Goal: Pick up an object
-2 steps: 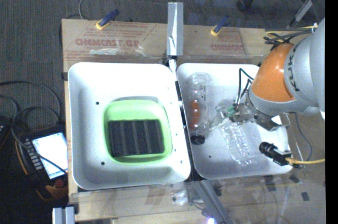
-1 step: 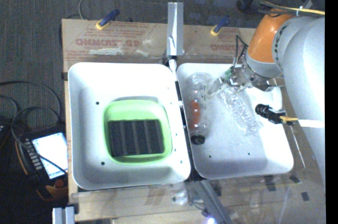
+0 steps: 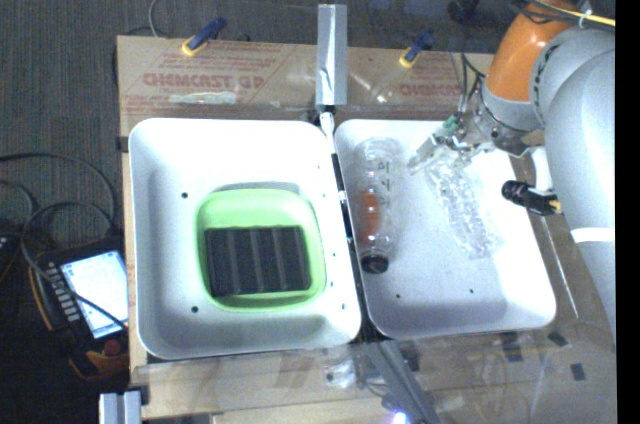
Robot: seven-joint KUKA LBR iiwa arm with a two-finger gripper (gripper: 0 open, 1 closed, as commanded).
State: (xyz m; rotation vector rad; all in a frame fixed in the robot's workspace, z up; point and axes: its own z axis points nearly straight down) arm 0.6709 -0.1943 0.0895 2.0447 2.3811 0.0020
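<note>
The arm (image 3: 560,82) reaches in from three o'clock, and its gripper (image 3: 455,137) hovers over the twelve-to-one o'clock part of the right bin (image 3: 520,307). Whether the tool is released or clenched cannot be told from this slant, since it blends with the clear stuff just below it.

Two candidates lie in the right bin. A clear plastic bottle (image 3: 375,202) with an orange patch inside and a dark cap lies lengthwise along the nine o'clock wall, cap toward six. A crumpled piece of clear plastic (image 3: 465,207) stretches from just under the gripper down toward four o'clock. In the left bin (image 3: 160,212) a green tray with a dark ribbed insert (image 3: 260,252) sits near the centre.

The step in hand looks like the approach: the tool seems poised above the upper end of the crumpled plastic, with nothing visibly lifted. The next move likely calls for a straight descent onto that plastic and a firm close; the material looks thin and slippery, so a shallow pinch could well miss.
</note>
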